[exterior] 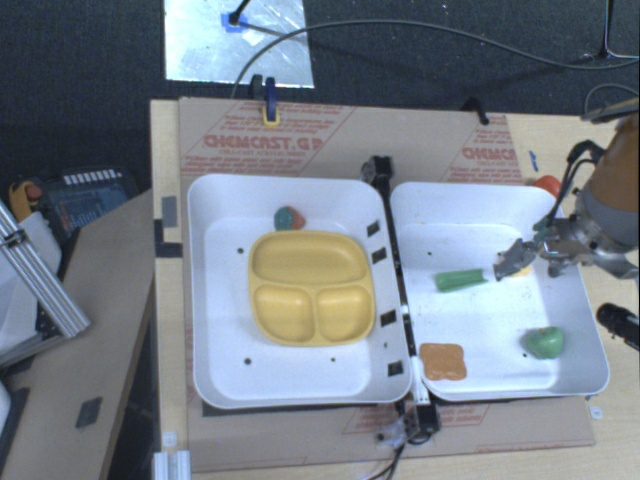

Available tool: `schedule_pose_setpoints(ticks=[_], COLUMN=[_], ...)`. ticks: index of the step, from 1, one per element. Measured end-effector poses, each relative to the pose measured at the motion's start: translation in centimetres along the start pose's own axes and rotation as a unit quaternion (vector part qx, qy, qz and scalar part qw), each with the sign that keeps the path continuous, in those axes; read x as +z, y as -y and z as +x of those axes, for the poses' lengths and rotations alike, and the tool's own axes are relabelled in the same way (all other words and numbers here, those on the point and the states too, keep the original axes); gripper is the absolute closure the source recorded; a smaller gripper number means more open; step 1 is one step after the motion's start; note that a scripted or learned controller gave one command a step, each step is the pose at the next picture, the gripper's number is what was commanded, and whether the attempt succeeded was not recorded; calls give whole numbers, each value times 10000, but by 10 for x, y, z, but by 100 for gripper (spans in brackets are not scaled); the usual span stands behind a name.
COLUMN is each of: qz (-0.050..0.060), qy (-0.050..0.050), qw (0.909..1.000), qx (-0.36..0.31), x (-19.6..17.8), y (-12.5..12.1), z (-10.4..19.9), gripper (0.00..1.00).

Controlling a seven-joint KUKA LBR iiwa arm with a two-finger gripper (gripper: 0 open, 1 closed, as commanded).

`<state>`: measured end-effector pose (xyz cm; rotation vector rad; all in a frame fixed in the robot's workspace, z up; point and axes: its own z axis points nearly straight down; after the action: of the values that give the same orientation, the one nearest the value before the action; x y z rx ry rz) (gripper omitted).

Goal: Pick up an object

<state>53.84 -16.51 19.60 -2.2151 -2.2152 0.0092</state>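
Smooth white bins [300,193], yellow sectioned plate [310,286]

Two bins sit side by side on the table [170,298]. The left bin [215,268] holds a divided tray [305,286] at its centre, with a small ball [288,218] just behind the tray, near the rear wall. The right bin [590,363] holds a cylinder [459,280] left of centre, a waffle piece [443,360] at the front-left corner and a rounded lump [545,342] at front right. The gripper [512,263] hangs over the right bin, just right of the cylinder.
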Motion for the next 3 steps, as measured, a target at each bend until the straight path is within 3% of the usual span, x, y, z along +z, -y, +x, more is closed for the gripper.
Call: schedule_pose_setpoints(ticks=[1,3], qz=[-59,-46], qy=[12,10], qw=[10000,10000], qx=[-16,-6], x=[-6,93], y=[-3,-8], z=[0,-5], gripper=[0,0])
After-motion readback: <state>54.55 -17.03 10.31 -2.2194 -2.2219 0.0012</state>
